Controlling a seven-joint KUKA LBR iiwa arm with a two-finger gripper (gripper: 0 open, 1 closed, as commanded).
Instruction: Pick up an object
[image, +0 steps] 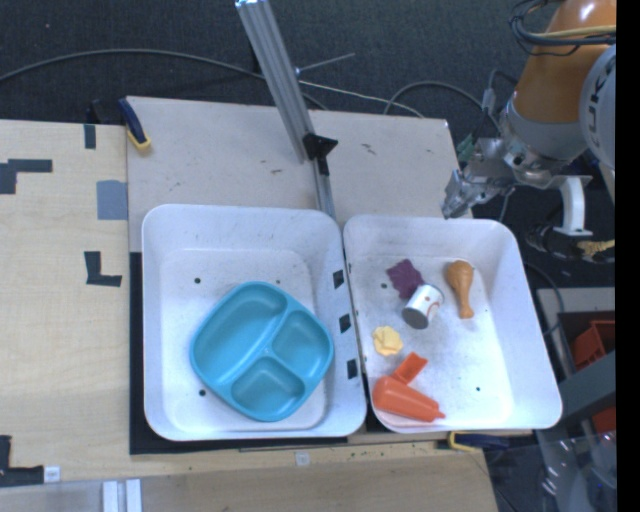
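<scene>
A: Camera view, left to right — a blue tray (262, 350) sits alone in the left bin (160, 300), probably kept apart as a drop spot.

B: And the pickable things?

A: All in the right bin (520, 330): a yellow lump (388, 341), an orange carrot (405, 399), a purple piece (404, 277), a can (423, 305) and a drumstick (461, 285) — loosely scattered, most with gaps for grasping.

B: The claw (458, 196)?

A: Above the bin's far rim, carrying nothing; whether it is spread or closed, I cannot tell.

B: Any writing?

A: None readable on the can or elsewhere.
</scene>
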